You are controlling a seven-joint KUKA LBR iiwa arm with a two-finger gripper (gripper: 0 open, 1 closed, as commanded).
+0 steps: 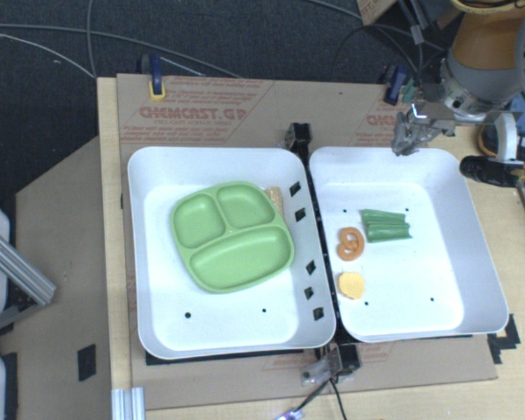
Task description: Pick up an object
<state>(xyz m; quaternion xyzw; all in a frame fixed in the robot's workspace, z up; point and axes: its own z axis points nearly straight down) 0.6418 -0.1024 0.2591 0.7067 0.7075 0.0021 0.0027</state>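
The hand [409,138] hangs over the far rim of the right bin [472,261], just past its back edge, and nothing sits between its fingers; whether they stand wide or narrow I cannot tell, the tip being small and dark against the bin wall.

Three things lie in the right bin, any of which would serve: a green piece [386,225] near the middle, a pretzel [350,244] just beside it toward the divider, and a yellow disc [352,284] nearer the camera. The left bin [153,313] carries a green tray [234,234] with three compartments, with a small tan bit [274,201] at its far corner.

To do the step well, I would take the green piece — it is the tallest of the three and has bare floor around most of it. Bring the hand in over its middle, turn the fingers across its short width, and come straight down (the pretzel sits close on one side, so the finger there needs care). The disc looks flat and would likely slip a pinch.

The cardboard [201,103] under the bins reads "CHEMCAST GP" in red, possibly cut short — the print is faint.
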